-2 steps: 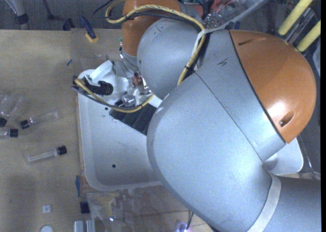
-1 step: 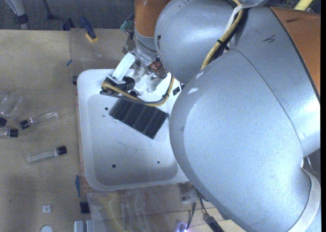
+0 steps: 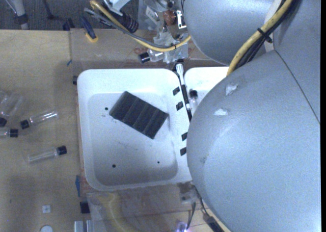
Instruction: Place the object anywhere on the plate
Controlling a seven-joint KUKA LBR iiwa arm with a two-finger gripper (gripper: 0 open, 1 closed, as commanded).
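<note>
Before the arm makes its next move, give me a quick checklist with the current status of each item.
1. Dark ribbed plate lying flat in the left bin: ok.
2. Plate's top surface free to receive the object: ok.
3. Gripper positioned over the plate: not ok, it sits above the bins' far edge.
4. Object held in the gripper: cannot tell.
5. Right bin contents: cannot tell, the arm covers most of it.

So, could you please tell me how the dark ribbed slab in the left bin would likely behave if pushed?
The dark ribbed slab lies flat on the left bin floor, so it would probably slide, not roll or tip. Its straight edges suggest stiffness. Its thin profile may make pinching difficult.
</note>
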